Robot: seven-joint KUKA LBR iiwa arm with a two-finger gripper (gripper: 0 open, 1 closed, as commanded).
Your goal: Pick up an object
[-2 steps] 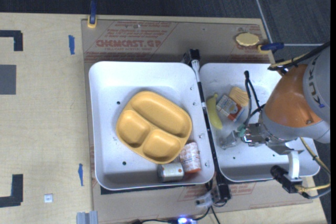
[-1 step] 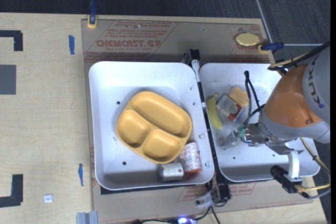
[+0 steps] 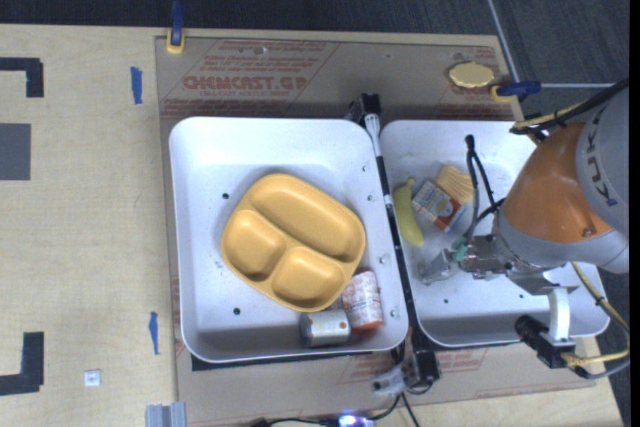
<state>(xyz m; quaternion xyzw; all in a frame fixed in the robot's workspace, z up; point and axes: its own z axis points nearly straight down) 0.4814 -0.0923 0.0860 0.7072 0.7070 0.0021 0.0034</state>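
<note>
Two bins (image 3: 200,155) sort the objects; the pincer (image 3: 440,265) sits low in the right bin to grasp, its state unclear.

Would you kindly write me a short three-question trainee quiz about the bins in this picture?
1. True or false: the yellow divided tray lies in the left bin.
2. Which lies nearest the left bin's front wall? A) small can B) banana C) snack box
3. Fill in: the tool is over the ___ bin.

Key: 1 true; 2 A; 3 right.
</note>
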